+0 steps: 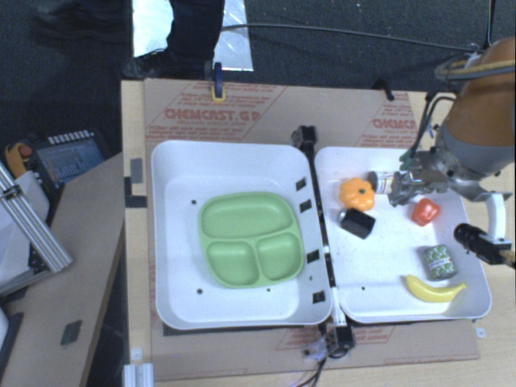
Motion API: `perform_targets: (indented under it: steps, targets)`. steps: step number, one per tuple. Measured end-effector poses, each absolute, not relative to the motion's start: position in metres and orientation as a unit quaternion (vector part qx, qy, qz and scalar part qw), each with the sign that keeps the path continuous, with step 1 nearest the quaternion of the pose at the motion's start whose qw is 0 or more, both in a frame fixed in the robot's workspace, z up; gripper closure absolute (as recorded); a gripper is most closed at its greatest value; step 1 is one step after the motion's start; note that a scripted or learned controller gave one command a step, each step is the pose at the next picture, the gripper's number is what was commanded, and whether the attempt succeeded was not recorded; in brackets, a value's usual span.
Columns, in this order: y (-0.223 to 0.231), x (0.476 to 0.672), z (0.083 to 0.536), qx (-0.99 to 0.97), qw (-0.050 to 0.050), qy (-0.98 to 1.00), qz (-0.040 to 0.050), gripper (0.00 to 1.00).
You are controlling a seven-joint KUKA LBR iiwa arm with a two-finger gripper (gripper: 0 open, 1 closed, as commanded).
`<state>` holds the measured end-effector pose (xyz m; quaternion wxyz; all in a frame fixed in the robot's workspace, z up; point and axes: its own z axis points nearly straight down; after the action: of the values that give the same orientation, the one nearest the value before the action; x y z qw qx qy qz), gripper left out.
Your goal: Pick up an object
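Observation:
In the right bin (379, 297) lie an orange pumpkin-like toy (356, 193), a black block (356, 222), a red pepper-like toy (425, 211), a green patterned can (438, 262) and a yellow banana (434, 289). My gripper (401, 188) hangs over the bin's back part, between the orange toy and the red toy. Nothing shows between its metal fingertips. The grey arm with its orange band reaches in from the right above it.
The left bin (173, 216) holds a green three-compartment plate (246, 239). A black divider with clips (316, 224) runs between the bins. A black cylindrical part (477, 243) juts in at the right bin's edge. Cardboard lies under both bins.

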<state>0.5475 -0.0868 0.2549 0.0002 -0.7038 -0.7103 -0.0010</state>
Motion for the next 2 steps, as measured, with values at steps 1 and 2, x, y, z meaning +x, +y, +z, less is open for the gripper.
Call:
perform_targets:
  steps: [1,2]
  targets:
    - [-0.044,0.56,0.254,-0.704,0.0,-0.71,-0.0013,1.0]
    - [0.001,0.578,0.239,-0.704,0.0,-0.71,-0.0012,1.0]
